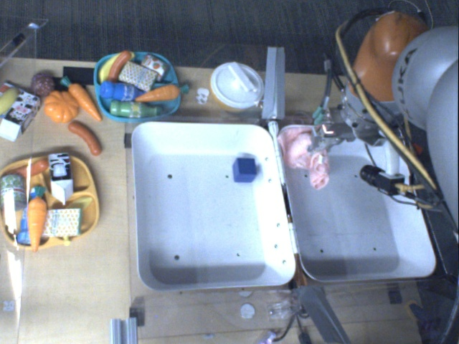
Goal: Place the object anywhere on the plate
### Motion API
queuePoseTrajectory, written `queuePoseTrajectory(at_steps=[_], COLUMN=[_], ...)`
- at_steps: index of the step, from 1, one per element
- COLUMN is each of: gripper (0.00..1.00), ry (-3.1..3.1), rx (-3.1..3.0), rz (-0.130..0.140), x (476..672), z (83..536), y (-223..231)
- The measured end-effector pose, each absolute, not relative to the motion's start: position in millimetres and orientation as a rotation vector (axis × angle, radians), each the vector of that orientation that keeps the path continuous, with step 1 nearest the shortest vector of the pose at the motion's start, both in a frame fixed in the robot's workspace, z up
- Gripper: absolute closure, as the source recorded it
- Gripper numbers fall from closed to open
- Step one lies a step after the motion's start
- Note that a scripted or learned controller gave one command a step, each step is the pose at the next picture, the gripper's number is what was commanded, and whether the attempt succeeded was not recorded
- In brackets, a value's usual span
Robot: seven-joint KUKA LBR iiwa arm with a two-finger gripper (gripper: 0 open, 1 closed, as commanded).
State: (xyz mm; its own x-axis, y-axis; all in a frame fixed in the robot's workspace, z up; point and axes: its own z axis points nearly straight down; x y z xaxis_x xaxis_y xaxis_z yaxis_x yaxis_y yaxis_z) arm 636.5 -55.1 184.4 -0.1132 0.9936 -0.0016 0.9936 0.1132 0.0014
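Right bin point(373, 249) | pink, crumpled object point(307, 156) – at gripper point(320, 139) | jaw state – cannot tell

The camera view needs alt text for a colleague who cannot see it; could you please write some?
A grey robot arm reaches from the right over the right white bin, its gripper beside a pink object in that bin's upper left corner. A blue block lies in the left bin.

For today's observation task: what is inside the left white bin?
Only a small blue cube lies inside the left white bin, toward its upper right. Whatever is beneath the cube is covered.
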Motion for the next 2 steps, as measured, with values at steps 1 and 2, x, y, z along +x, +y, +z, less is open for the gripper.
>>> queuePoseTrajectory(at_steps=[1, 2], gripper=[1.0, 1.0], ry=[2.351, 2.723], rx=[2.08, 1.563], rz=[0.003, 0.002], x=[637.8, 640.6], z=[224.8, 232.7], y=[-53.4, 4.5])
